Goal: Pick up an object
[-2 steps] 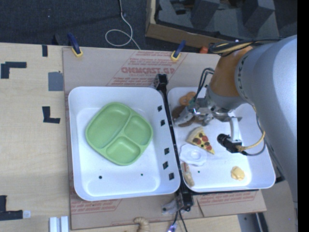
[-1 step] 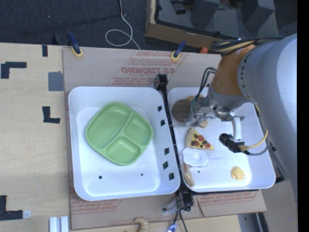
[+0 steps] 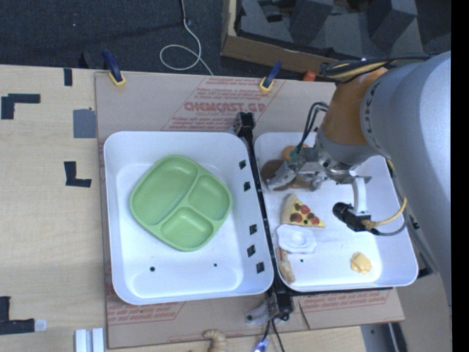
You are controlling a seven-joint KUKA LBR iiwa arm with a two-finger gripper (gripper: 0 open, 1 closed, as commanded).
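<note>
You have two white bins side by side on a cardboard sheet, with a black divider strip [image 3: 251, 196] running between them. The left bin [image 3: 124, 270] holds a green sectioned plate [image 3: 181, 202], lying flat and a little turned, well apart from everything else. The right bin [image 3: 396, 270] holds the loose items: a toy pizza slice [image 3: 300, 213] near its middle, a white fried-egg piece [image 3: 297, 239] just below that, a small yellow lump [image 3: 360, 262] toward the lower right corner, a tan piece [image 3: 285, 268] against the lower left wall, and a brown object [image 3: 272, 170] at the upper left, close to the divider. The arm [image 3: 359, 119] comes in from the right and covers much of the upper half of that bin, its black cable fitting [image 3: 352, 216] hanging over the floor to the right of the pizza slice. The gripper [image 3: 293, 176] sits low in the upper left part of the bin, its tip right beside the brown object and just above the pizza slice. You cannot tell from this angle whether it is released or clenched, or whether anything is in its grasp.
</note>
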